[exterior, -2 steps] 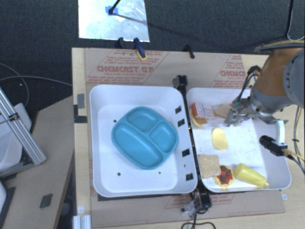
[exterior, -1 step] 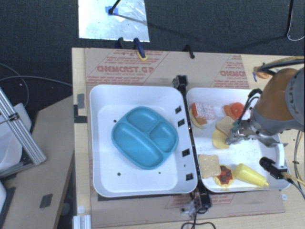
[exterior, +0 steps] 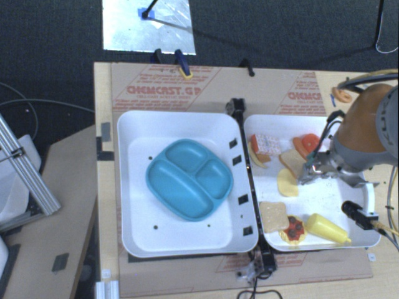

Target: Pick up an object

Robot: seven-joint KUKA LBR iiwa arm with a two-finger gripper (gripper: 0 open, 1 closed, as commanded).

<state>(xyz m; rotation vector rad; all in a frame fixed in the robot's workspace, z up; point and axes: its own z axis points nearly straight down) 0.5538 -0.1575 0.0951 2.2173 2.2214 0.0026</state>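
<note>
The tool [exterior: 307, 173], its grip state impossible to tell, hovers beside the pale yellow plastic disc [exterior: 287, 183], likely light, stiff and slippery, best pinched across its rim.

A dark carpeted floor [exterior: 50, 36] is seen around the bench [exterior: 162, 83], whose top is covered by brown cardboard printed with red lettering. Beyond the bench's far edge a shiny metallic sheet [exterior: 148, 16] is laid on the floor. Left of the bench an aluminium frame rail [exterior: 25, 167] is seen, and thin black cables [exterior: 37, 104] are trailed across the carpet.
</note>
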